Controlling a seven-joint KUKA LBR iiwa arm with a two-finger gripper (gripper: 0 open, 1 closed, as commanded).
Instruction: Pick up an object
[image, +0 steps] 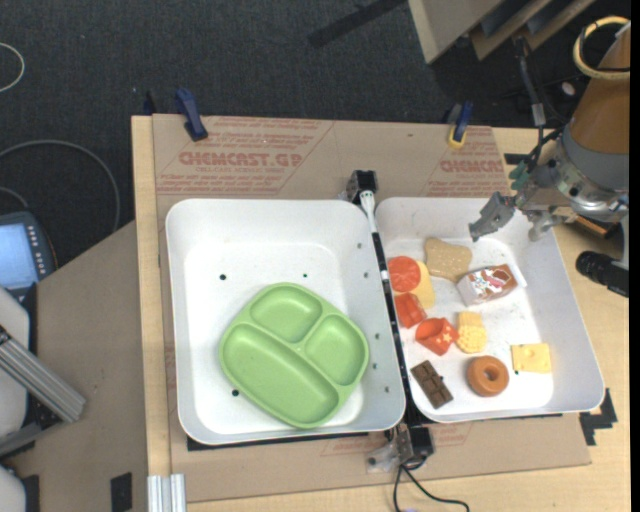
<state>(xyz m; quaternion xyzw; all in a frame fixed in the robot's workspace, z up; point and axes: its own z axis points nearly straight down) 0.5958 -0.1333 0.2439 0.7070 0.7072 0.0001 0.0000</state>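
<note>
The right bin (570, 300) holds several toy foods: a tan bread slice (447, 257), a wrapped snack (488, 283), an orange-red tomato (403, 273), a red pepper piece (436, 335), a yellow corn piece (470, 330), a cheese square (530, 357), a brown donut (488, 376) and a chocolate bar (432, 382). My gripper (515, 220) hangs over the bin's far right part, above and to the right of the bread slice. Its fingers are spread open with nothing between them.
The left bin (200, 250) holds a green divided plate (293, 352). A black clamp (362, 186) sits at the far end of the ridge between the bins. Blue clamps (190, 115) pin the cardboard at the back. A cable runs off the front edge.
</note>
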